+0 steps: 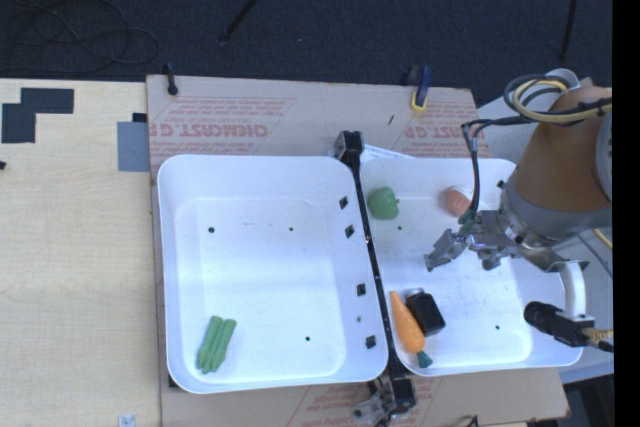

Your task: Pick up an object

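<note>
From my feed: the arm (560,165) comes in from the right and hangs over the right bin (500,355). Its jaws (447,251) point left, low over the bin floor near the middle. I read them as parted, with bare white showing between the tips and nothing in them, though the metal is small and a bit murky at this angle.

Right bin contents:
- green round object (383,204), near the dividing wall, toward the far side. Apart from the jaws, up and left of them.
- small orange-pink object (456,201), just beside the arm's wrist, partly tucked behind a black cable (474,175). Shape unclear to me.
- carrot (406,320), lying at a slant in the near left corner, its green end toward the near rim.
- black block (426,312), touching the carrot on its right side.

Left bin (180,215): one green bean-like bundle (216,344) in the near left corner, well apart from everything else.

Both bins sit on a cardboard sheet (250,120) on the bench (70,265). A blue clamp (420,87) grips the sheet's far edge.
</note>
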You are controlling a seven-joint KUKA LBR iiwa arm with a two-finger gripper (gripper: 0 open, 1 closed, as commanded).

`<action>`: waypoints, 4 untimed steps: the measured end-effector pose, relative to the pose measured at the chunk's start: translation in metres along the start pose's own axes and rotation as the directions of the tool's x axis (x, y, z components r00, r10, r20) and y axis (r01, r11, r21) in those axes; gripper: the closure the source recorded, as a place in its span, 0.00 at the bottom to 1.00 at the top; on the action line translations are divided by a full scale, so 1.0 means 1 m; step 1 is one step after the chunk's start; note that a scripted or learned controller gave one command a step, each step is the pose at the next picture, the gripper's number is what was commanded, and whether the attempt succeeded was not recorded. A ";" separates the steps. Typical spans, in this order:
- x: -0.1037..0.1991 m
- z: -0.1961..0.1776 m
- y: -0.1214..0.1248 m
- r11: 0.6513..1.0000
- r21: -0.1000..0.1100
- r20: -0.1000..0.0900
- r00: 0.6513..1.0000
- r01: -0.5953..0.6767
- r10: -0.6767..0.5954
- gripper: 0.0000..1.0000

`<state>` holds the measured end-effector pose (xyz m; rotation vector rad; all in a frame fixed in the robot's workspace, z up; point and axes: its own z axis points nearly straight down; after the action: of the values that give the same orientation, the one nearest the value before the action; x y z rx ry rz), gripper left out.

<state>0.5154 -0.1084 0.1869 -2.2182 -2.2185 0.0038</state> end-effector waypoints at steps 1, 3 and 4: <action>0.149 -0.039 -0.041 1.000 -0.002 -0.005 1.000 0.016 -0.016 0.00; 0.240 -0.239 0.053 1.000 -0.023 -0.001 1.000 0.005 -0.005 0.00; 0.358 -0.336 0.102 1.000 -0.012 -0.004 1.000 0.009 -0.009 0.00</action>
<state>0.6191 0.2492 0.5233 -2.2116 -2.2329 -0.0139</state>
